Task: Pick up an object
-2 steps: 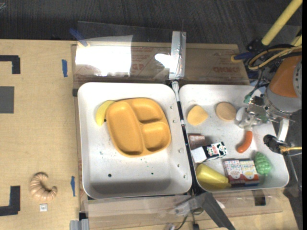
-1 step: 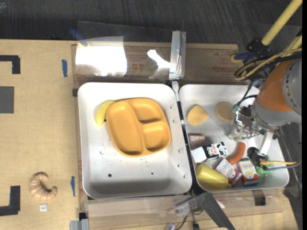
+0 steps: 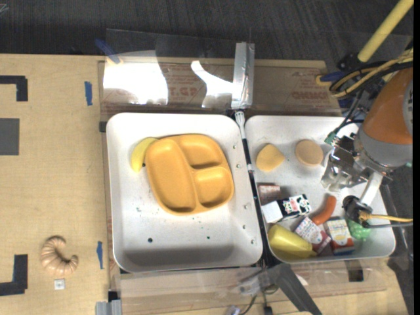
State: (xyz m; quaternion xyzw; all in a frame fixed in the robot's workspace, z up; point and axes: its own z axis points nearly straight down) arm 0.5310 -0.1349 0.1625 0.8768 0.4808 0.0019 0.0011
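My gripper hangs over the right bin, near its right side, below the grey wrist and orange band. Just below it lies an orange sausage-shaped piece. Left of it sit a round tan biscuit and a tan lump. Along the bin's front lie a yellow pear-like fruit, two small printed boxes, a green piece, a black-and-white packet, a white card and a brown piece. Nothing shows in the gripper.
The left bin holds an orange divided plate with a yellow banana tucked at its left edge. A croissant-like toy lies on the bench at far left. Yellow cables run along the arm's right side.
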